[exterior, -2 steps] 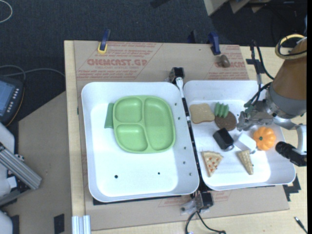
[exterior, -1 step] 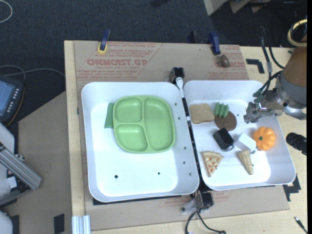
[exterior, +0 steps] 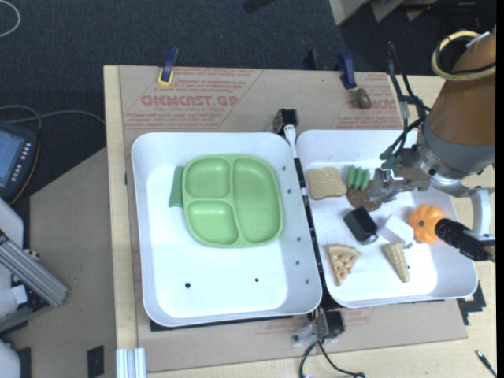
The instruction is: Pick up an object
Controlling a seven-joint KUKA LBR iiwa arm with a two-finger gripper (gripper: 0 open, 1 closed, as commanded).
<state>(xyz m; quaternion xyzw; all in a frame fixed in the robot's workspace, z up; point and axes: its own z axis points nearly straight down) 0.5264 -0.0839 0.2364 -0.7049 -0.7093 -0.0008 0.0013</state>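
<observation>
Over right bin [exterior: 441, 290], end effector [exterior: 376, 191] lowered beside brown object [exterior: 361, 198].

The tool [exterior: 383, 186] covers part of a brown item [exterior: 363, 198], and its finger state is unreadable.

Two white bins [exterior: 157, 235], one green plate [exterior: 233, 200], two pizza slices [exterior: 342, 262].

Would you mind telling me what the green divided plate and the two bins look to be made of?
The green divided plate looks like moulded plastic with a matte finish: uniform colour, soft rounded compartment ridges. The left bin and right bin seem thin white plastic, slightly glossy, with rounded formed rims, though coated metal can't be ruled out.
</observation>
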